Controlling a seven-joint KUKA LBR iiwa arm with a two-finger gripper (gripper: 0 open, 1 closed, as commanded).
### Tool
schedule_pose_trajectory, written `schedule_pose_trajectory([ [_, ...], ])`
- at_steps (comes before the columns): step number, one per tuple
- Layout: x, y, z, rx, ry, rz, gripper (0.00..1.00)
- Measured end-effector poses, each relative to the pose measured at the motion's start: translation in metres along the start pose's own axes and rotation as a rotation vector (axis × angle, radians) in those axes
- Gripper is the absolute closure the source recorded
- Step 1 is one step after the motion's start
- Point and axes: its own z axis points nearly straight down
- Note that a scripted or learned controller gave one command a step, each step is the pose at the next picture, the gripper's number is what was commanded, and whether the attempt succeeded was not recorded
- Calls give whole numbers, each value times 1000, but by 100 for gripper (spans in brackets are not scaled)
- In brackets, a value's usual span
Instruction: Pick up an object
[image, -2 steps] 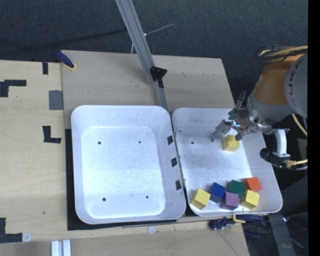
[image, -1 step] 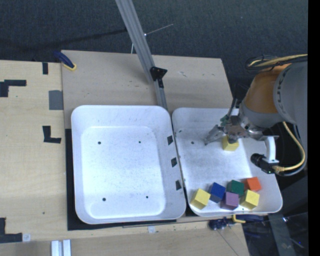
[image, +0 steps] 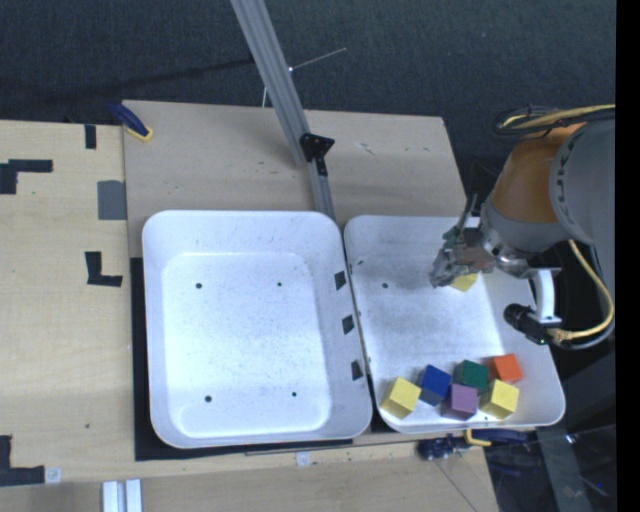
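While you look down at the bench (image: 250, 150), you see two white bins side by side: the left bin (image: 160, 300) and the right bin (image: 400, 300), their inner rims touching near the middle. Your arm (image: 560, 190), grey with an orange band, reaches in from the right and hangs over the upper right part of the right bin. Its gripper (image: 458, 262) points down and to the left, with a small yellow block (image: 464, 283) showing just at its lower edge. You cannot tell from this angle whether the block sits between the fingers or merely lies under them, nor how wide the hand is spread, since the wrist hides that part. Along the near edge of the right bin you have a cluster of blocks packed close together: a yellow cube (image: 402, 397) at the left, a blue cube (image: 435, 383) beside it, a purple cube (image: 463, 399) touching a green cube (image: 471, 375) just behind it, another yellow cube (image: 503, 398) to the right, and an orange cube (image: 507, 368) at the far right. These lie well apart from the gripper. A grey pole (image: 285, 90) slants across the bench behind the bins, ending at a black clamp (image: 317, 148).
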Motion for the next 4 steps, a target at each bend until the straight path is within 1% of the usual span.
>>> schedule_pose_trajectory([
  [1, 9, 8, -50, 7, 3, 0, 100],
  [2, 11, 7, -113, 5, 2, 1, 100],
  [3, 12, 8, -127, 11, 3, 1, 100],
  [4, 66, -10, -114, 14, 5, -2, 100],
])
